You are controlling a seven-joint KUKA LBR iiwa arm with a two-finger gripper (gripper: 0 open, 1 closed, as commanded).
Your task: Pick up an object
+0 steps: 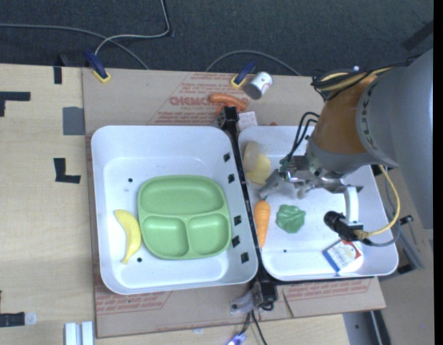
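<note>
Arm: grey KUKA arm (393, 113) with its orange band (343, 121) reaches in from the right, bent over the right bin.
Tool: the tool (284, 178) hangs low over the upper-left part of the right bin, just right of the pale yellow item; whether it is open or closed on anything I cannot tell, since the wrist hardware covers it.
Right bin: shallow white bin (372, 264) holding four things.
Pale yellow item: a rounded, pale yellow object (255, 164) lies against the bin's left wall near the top, just beside the tool.
Carrot: an orange toy carrot (261, 220) lies along the left wall, below the pale yellow item, pointing down the bin.
Green lump: a leafy green toy (291, 218) sits near the bin's middle, just right of the carrot and below the tool, apart from both.
Small packet: a white, blue and red packet (343, 255) rests in the lower right corner.
Left bin: white bin (110, 157) carrying a green divided tray (184, 216) in its middle.
Banana: a yellow toy banana (128, 233) lies just left of the tray, curved, near the bin's left wall.
Surface: cardboard sheet (149, 99) under both bins, on a pale wooden surface (34, 214); blue-and-yellow clamps (98, 67) at the cardboard's top edge, and a small white cylinder (258, 85) beside one of them.
</note>
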